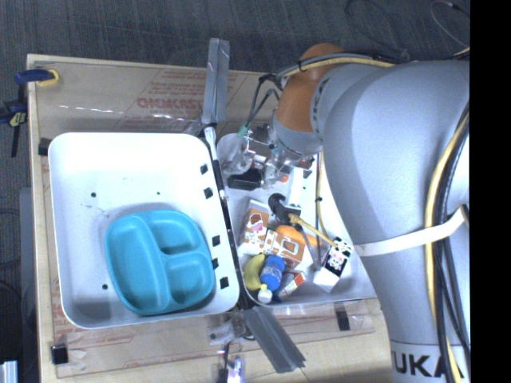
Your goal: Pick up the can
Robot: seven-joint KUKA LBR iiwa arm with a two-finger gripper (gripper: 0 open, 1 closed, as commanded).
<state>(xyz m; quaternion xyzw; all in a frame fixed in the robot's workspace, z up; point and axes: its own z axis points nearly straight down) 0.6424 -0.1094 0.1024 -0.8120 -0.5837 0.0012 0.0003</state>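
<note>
Grey arm (399, 158) over right bin (306, 183), we saw gripper (257, 164) low at its far end, silvery can (230, 150) just left of it, grip state we couldn't tell.

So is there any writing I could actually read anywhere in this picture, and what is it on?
"UKA", cut off by the frame edge: on the grey arm's base.
Red mirrored print on the bench board behind the bins: too blurred to read.
Printed packages in the right bin: labels too small to read.
Black-and-white carton: no legible text.
</note>
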